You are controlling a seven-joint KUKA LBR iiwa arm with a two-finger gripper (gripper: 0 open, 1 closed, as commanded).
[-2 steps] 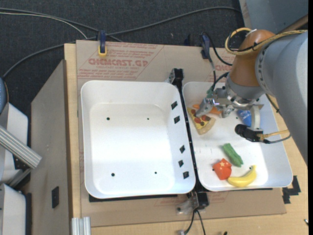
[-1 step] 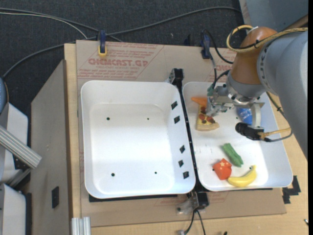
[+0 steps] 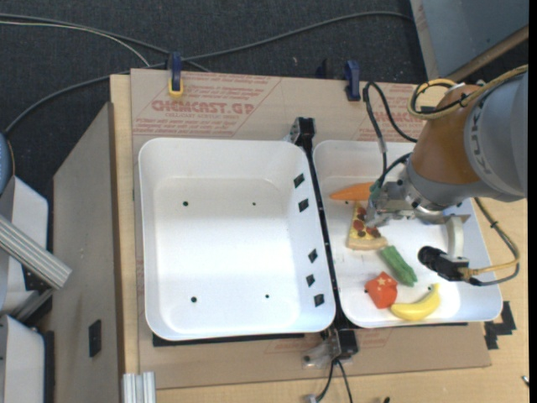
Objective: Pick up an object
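The right bin (image 3: 470, 309) holds several toy foods. An orange carrot (image 3: 348, 194) lies near its back left. A pizza slice (image 3: 364, 233) sits below the carrot. A green pepper (image 3: 398, 264) lies further front, then a red tomato (image 3: 382, 290) and a yellow banana (image 3: 417, 306) at the front. My gripper (image 3: 375, 210) reaches down from the right, its tip right over the top of the pizza slice and just below the carrot. I see nothing lifted off the bin floor.
The left bin (image 3: 226, 309) stands beside the right one, with a black-marked divider (image 3: 315, 225) between them. Cables trail over the arm and along the right bin's edge (image 3: 487, 267). Clamps (image 3: 175, 74) hold the cardboard at the back.
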